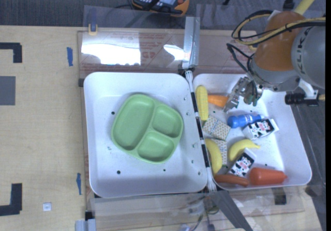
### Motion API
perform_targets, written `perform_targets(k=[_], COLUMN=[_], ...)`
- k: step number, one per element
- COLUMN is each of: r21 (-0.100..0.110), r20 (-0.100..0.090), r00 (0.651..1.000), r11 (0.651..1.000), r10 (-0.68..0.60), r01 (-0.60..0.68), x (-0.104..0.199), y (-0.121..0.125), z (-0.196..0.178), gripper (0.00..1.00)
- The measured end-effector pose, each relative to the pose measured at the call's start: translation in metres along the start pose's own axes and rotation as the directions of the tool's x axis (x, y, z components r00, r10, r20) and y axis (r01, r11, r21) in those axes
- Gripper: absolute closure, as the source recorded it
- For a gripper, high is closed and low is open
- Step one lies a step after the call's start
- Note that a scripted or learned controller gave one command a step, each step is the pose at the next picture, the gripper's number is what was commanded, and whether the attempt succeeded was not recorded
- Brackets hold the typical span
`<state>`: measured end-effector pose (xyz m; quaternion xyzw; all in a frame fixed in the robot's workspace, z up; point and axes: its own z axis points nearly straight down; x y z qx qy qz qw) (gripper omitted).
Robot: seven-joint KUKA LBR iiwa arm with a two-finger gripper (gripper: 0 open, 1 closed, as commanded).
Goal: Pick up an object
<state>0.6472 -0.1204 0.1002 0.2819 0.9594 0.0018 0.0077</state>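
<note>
Several toys crowd the right bin (297,137) below the end effector (243,94).

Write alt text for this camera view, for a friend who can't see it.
A robot arm's gripper hovers over the right bin, which holds toy corn, bananas, a carrot and a blue bottle. The left bin holds a green divided plate.
</note>
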Motion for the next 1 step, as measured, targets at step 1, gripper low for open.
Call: perform_targets(k=[1], r21=[0.006], r20=[-0.008], r00=[0.985], r11=[0.985], r10=[0.17], r01=[-0.17], x=[0.0348], y=[0.0611], z=[-0.0859], gripper=[1.0])
